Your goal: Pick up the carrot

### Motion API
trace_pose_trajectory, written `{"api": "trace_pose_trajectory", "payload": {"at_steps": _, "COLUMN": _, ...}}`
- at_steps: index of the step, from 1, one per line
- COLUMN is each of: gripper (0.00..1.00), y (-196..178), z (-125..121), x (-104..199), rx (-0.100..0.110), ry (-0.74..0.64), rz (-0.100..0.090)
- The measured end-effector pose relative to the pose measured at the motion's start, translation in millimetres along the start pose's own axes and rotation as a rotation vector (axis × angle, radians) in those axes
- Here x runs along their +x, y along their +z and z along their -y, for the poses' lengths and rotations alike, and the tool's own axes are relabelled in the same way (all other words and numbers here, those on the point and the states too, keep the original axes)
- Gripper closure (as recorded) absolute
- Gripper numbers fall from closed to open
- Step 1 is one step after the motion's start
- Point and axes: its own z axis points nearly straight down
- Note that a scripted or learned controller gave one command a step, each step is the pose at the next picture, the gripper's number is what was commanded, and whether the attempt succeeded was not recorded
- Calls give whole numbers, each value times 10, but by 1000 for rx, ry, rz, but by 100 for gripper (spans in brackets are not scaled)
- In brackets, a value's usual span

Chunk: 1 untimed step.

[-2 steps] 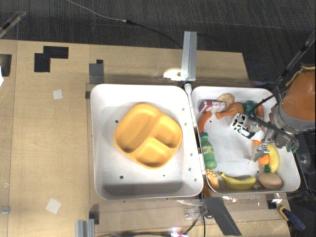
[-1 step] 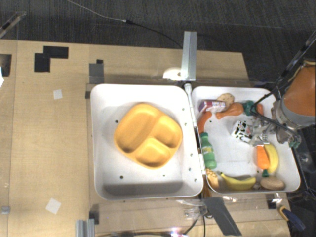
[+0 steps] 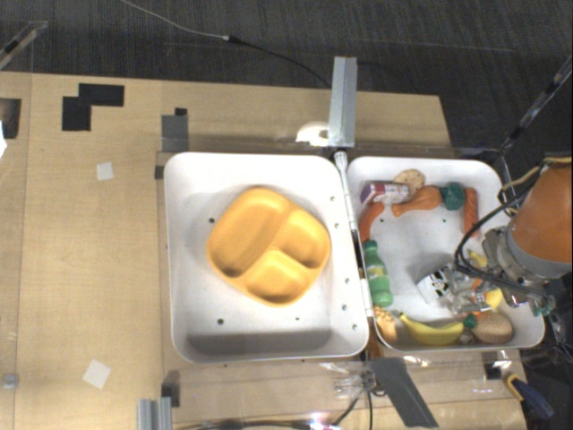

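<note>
Gripper (image 3: pixel 455 287) low in the right bin's (image 3: pixel 403 258) near right part, just above the banana (image 3: pixel 431 331) and a brown potato-like item (image 3: pixel 493 328); open or closed, impossible to tell. Carrot (image 3: pixel 470 210) at the far right, long axis running near to far, green top (image 3: pixel 453 193) farthest. Left bin (image 3: pixel 192 267) holding a yellow divided plate (image 3: pixel 269 245).

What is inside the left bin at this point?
The left bin holds one thing: a yellow divided plate, three compartments, lying near the middle. The plate covers the bin floor beneath it, so anything under it cannot be seen.
</note>
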Motion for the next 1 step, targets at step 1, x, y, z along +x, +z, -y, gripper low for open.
{"api": "trace_pose_trajectory", "payload": {"at_steps": 1, "gripper": 100, "y": 30, "z": -235, "x": -219, "rx": 6, "ry": 42, "rz": 11}}
